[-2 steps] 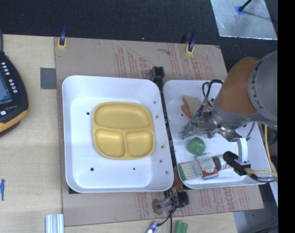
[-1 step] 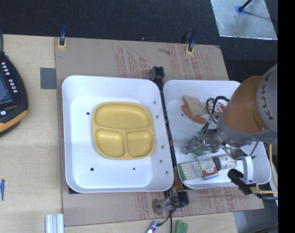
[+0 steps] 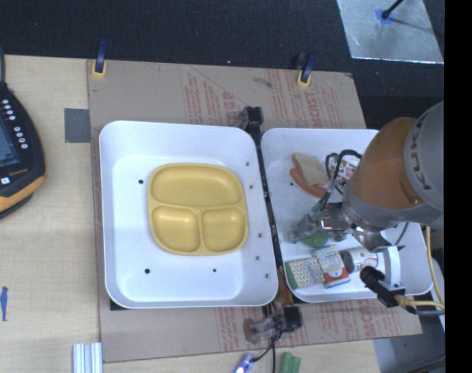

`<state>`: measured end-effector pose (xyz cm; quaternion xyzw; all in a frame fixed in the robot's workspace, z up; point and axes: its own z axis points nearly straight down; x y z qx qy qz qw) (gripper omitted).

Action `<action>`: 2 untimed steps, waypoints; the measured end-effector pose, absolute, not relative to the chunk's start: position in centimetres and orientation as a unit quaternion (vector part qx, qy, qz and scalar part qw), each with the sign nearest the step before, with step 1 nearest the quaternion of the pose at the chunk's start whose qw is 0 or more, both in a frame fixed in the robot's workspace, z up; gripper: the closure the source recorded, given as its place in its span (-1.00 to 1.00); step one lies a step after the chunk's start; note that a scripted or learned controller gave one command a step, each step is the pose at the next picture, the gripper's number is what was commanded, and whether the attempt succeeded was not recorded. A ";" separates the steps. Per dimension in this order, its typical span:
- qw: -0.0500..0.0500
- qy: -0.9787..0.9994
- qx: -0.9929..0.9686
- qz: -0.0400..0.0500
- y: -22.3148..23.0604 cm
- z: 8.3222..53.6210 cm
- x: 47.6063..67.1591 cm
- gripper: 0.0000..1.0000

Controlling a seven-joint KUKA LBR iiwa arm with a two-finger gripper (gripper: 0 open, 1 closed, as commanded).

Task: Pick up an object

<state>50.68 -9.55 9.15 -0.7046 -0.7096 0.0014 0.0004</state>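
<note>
Nearest, a patterned card (image 3: 300,271) and a small box (image 3: 334,269) lie touching at the front of the right bin (image 3: 281,189). Just behind them the gripper (image 3: 317,224) sits low over a green piece (image 3: 320,240), likely its target. I cannot tell whether it is open or closed. Farther back lie a tan item (image 3: 306,168) and a black wire loop (image 3: 341,162). The clutter is tight, so a grab here may catch two things or shove one aside.

Yellow divided plate (image 3: 197,208) in left bin (image 3: 119,280); probable teach pendant (image 3: 7,158) beyond.
</note>
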 end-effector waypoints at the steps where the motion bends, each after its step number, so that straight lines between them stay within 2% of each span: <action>1: 0.000 -0.711 -0.703 0.002 -9.6 10.2 50.7 1.00; 2: 0.001 -0.708 -0.706 0.000 -4.3 19.2 55.7 1.00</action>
